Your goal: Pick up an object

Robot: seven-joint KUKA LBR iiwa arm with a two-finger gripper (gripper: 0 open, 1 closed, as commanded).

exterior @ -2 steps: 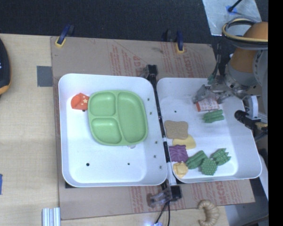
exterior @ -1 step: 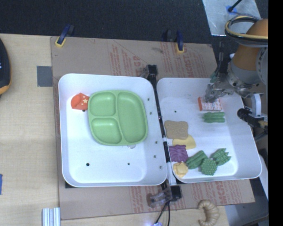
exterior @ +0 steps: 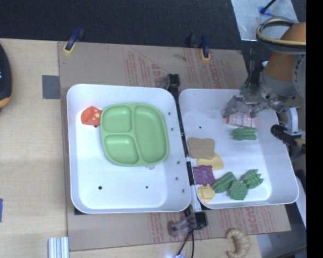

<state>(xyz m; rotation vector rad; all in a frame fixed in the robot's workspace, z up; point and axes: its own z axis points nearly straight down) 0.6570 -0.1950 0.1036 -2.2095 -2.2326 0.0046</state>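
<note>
1. Task object: the small flat red-and-white packet-like item [exterior: 240, 120] lies in the upper part of the right white bin [exterior: 280, 192], directly under the claw [exterior: 246, 106]. It is judged the likeliest target, being nearest the claw.
2. Handling, as a judgement: the item appears light, thin and probably plastic. It is likely to slide on the smooth bin floor. A hold across its short width, near the middle, is judged safest; an edge hold may let it tilt out.
3. Claw state: the claw is poised over the packet, at or just above it. Whether it is spread or closed cannot be told, and nothing is seen held in it.
4. Nearest neighbour: a small dark green pickle-shaped toy [exterior: 244, 135] lies just below the packet, near or touching it. It could be nudged or taken up by mistake.
5. Further out in the same bin: a brown toy bread slice [exterior: 201, 146], a pale yellow flat piece [exterior: 211, 162], a purple leafy toy [exterior: 203, 173], a small yellow rounded piece [exterior: 205, 193] and a cluster of green toy vegetables [exterior: 237, 184] are grouped at the lower left, well apart from the target.
6. Left white bin [exterior: 86, 192]: a light green three-compartment plastic plate [exterior: 134, 133] is held there, with a red rounded toy [exterior: 90, 115] touching the plate's left rim.
7. Obstruction: nothing on the desk [exterior: 21, 160] is seen barring the descent. The bin's upper wall, near the packet, limits the approach from that side.
</note>
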